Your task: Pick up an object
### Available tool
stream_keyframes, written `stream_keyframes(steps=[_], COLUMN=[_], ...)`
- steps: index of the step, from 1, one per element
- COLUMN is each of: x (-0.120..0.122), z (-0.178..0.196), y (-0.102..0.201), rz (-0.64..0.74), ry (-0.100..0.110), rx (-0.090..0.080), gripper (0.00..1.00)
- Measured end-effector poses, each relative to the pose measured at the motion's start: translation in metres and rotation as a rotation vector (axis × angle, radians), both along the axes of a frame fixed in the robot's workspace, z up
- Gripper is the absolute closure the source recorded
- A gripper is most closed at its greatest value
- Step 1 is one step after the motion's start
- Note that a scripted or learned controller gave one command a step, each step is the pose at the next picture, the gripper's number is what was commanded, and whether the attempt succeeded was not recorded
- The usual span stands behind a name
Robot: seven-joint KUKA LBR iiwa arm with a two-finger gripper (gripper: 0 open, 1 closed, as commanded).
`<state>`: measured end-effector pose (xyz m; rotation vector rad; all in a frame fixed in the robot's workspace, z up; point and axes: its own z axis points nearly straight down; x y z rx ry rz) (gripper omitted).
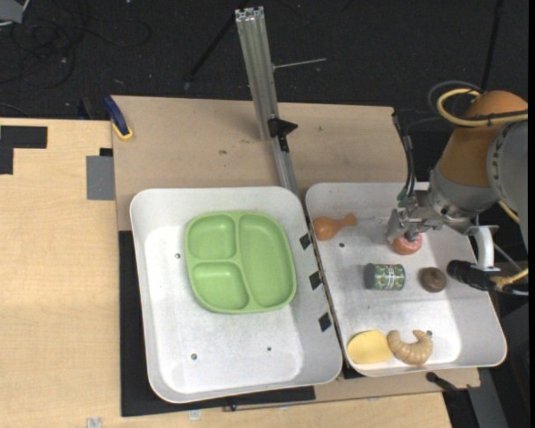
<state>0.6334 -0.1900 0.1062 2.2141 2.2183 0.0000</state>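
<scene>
A single fixed overhead camera looks down at a slant on two white bins (160, 346), arm (468, 163) entering from right.

Robot lab: aluminium post (260, 78), loose cables (62, 25) on dark floor, plywood bench (196, 141).

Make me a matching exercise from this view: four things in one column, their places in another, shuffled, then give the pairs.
Things:
1. green divided plate
2. green can
3. yellow disc
4. orange pear-shaped toy

Places:
A. right bin, near front edge, beside the tan curled toy
B. left bin
C. right bin, far left corner
D. right bin, middle, lying on its side

Pairs: 1-B, 2-D, 3-A, 4-C
</scene>
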Motion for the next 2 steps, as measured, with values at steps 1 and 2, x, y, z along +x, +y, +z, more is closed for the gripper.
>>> stream_keyframes(steps=[1, 2], x=[0.004, -0.003], z=[0.042, 0.088], y=[-0.002, -0.007], rz=[-0.001, -0.003], ry=[0.005, 0.004], rx=[0.005, 0.005], gripper=[1.00, 1.00])
